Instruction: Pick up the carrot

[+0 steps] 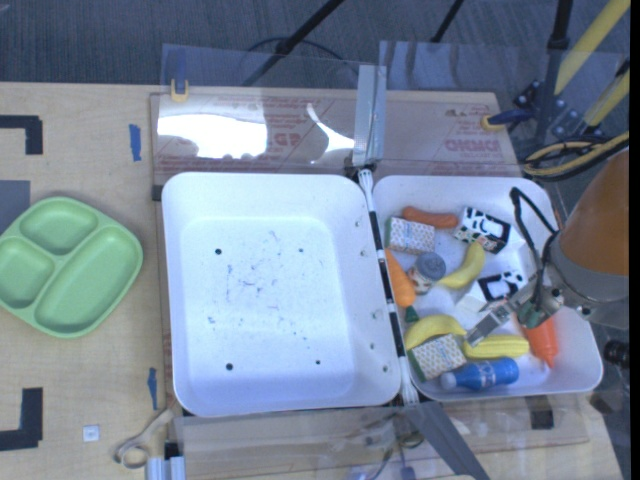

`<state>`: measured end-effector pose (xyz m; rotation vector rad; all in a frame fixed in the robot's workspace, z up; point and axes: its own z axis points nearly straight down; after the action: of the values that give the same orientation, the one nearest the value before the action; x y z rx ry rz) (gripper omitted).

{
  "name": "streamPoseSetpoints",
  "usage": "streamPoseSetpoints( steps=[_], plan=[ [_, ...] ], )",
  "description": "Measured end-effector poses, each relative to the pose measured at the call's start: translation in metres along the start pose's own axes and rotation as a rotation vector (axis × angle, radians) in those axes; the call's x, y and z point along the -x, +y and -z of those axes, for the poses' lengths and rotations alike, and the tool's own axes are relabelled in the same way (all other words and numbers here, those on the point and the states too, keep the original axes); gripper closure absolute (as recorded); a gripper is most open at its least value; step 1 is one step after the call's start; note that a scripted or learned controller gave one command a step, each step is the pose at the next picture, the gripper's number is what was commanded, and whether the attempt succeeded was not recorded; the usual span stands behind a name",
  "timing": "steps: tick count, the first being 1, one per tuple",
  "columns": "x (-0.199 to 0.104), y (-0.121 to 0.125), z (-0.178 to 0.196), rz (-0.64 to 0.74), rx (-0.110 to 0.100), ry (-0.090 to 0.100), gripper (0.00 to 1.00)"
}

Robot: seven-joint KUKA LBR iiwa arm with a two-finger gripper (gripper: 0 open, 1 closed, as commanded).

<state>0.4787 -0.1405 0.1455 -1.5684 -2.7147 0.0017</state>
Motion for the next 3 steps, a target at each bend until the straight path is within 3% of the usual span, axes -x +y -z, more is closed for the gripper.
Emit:
streamPoseSetpoints(
  steps=[1,2,3],
  plan=[
    [-0.004,0.004,0.133,0.047,0.001,-0.003,0.0],
    [0.027,-0.013,-0.06,-0.074,0.005,-0.001,0.0],
    [0.079,-0.03,0.057,-0.105,0.001,-0.002,0.0]
  ],
)
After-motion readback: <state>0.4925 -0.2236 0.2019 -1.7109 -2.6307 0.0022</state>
